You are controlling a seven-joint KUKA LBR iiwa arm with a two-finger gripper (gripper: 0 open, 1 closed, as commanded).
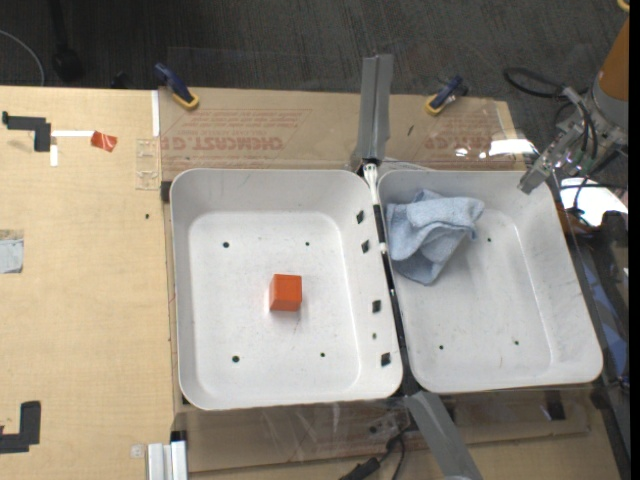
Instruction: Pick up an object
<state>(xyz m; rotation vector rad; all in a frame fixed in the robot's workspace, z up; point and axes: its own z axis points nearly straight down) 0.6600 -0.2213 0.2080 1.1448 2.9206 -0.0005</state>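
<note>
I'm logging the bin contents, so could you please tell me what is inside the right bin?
The right bin holds a crumpled light blue cloth at its back left corner. Anything beneath the cloth's folds is covered and cannot be seen.

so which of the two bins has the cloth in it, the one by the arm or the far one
The right bin, the one nearest the gripper. A crumpled light blue cloth lies in its upper left corner. The left bin holds an orange block instead.

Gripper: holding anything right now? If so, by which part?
Nothing is held. The gripper hangs at the right bin's far right corner; the crumpled light-blue cloth lies in that bin and the small orange block in the left bin.
</note>
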